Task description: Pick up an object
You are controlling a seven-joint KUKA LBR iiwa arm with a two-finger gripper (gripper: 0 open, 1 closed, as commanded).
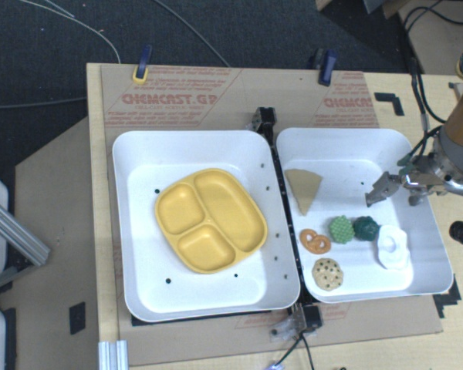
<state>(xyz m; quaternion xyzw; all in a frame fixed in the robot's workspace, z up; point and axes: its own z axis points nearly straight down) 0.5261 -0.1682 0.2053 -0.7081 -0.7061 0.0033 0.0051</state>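
Just below my gripper (382, 191), in the right bin (347, 149), lie a dark green piece (366, 227), a light green broccoli (340, 229) and a white object (392, 248); a pretzel (315, 241), cookie (327, 273) and tan wedge (304, 189) lie further left. I cannot tell how my gripper is set; nothing shows in it. Beyond, the left bin (131, 206) holds a yellow divided plate (210, 220).

In the right bin I see a tan wedge (304, 189) lying flat near the left wall. Below it, a pretzel (315, 242), a light green knobbly piece (340, 229) touching a dark green one (366, 227), a white object (392, 247), and a speckled cookie (327, 274).
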